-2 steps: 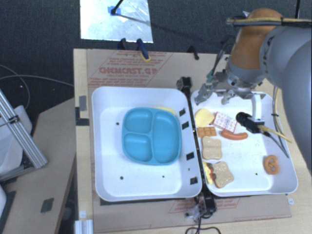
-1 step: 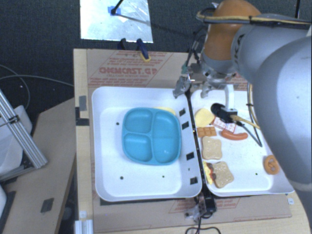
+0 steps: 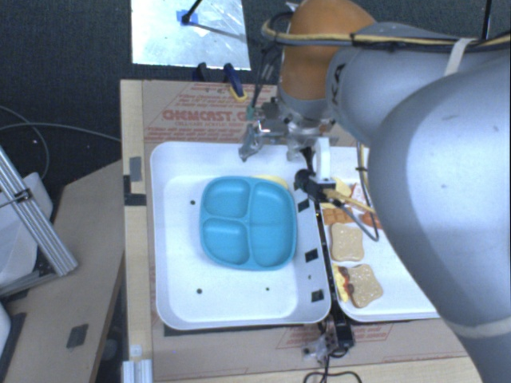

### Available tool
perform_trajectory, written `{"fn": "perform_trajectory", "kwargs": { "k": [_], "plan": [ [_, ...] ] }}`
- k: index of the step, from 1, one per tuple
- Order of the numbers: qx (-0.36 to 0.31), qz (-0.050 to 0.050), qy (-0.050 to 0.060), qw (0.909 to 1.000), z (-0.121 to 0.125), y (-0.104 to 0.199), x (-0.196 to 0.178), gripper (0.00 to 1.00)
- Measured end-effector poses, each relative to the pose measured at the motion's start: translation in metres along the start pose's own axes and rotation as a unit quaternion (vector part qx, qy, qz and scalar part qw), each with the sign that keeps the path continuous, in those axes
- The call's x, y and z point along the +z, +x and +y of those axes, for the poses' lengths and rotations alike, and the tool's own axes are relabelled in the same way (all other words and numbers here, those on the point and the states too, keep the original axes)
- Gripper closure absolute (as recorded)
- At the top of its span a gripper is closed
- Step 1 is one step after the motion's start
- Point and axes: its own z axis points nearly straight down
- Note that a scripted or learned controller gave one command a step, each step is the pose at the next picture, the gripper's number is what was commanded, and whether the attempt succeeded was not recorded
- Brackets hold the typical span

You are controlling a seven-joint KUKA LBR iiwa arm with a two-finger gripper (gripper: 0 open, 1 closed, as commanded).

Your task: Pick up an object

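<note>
Nearest, in the right bin (image 3: 391, 302), a slice of toast (image 3: 366, 284) lies flat by the near left corner, with a reddish-brown strip (image 3: 343, 276) just beside it on the left. A second slice of toast (image 3: 346, 242) lies just beyond it, and farther on is a small cluster of orange and yellow pieces (image 3: 345, 207), too small to tell apart. The grey arm (image 3: 431, 174) covers the rest of that bin.

In the left bin (image 3: 172, 294) a blue divided plate (image 3: 247, 222) lies flat near the middle, closer to the right wall. A yellow thing (image 3: 276, 181) peeks out at the plate's far right edge, mostly hidden.

Farther still, the gripper (image 3: 254, 140) hangs over the far rim of the left bin, apart from the plate. Whether it is open or closed cannot be told, and nothing is seen in its hold.

Beyond the bins lies cardboard (image 3: 192, 110) with red lettering, a blue clamp (image 3: 234, 80) at its far edge, and a shiny sheet (image 3: 188, 22) behind.
</note>
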Motion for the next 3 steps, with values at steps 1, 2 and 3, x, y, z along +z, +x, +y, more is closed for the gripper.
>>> {"fn": "perform_trajectory", "kwargs": {
  "k": [1,2,3],
  "plan": [
    [0.006,-0.003,0.001,1.0,-0.005,-0.019,0.0,0.0],
    [0.001,0.0,0.001,1.0,-0.029,0.064,0.073,0.0],
    [0.003,-0.002,0.003,1.0,-0.107,0.078,0.053,0.0]
  ]
}}
